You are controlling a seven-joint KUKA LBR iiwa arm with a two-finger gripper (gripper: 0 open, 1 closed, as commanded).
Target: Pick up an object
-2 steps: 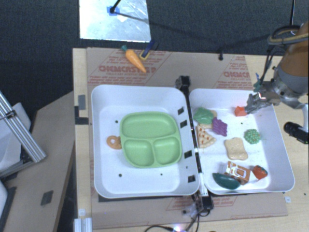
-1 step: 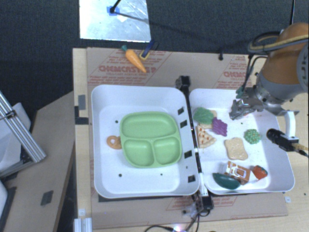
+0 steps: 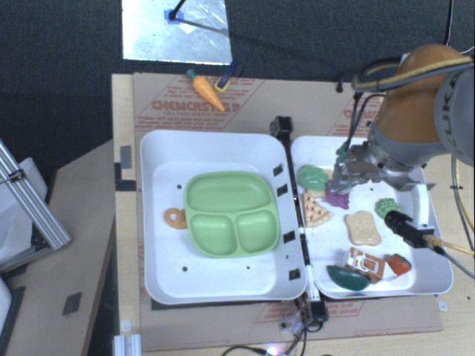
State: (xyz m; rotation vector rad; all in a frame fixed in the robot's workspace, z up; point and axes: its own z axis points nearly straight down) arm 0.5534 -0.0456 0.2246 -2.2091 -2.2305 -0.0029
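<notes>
My gripper [image 3: 343,182] hangs low over the right bin [image 3: 438,273], at its upper left part. Its tip is right above a small purple toy [image 3: 339,199] and seems to touch it. A light green leafy toy [image 3: 312,176] lies just left of the gripper. Below these lie a checkered pizza-like slice [image 3: 316,213] and a tan bread slice [image 3: 363,228]. A green broccoli piece [image 3: 386,207] sits to the right of the purple toy. The arm's grey and orange wrist [image 3: 415,117] covers the bin's far right corner.
A dark green piece [image 3: 347,277], a red and white packet [image 3: 367,262] and a red piece [image 3: 400,264] lie at the right bin's front. The left bin [image 3: 159,169] holds a green divided plate [image 3: 230,213] and an orange ring [image 3: 175,218]. A toy carrot [image 3: 208,92] lies behind the bins.
</notes>
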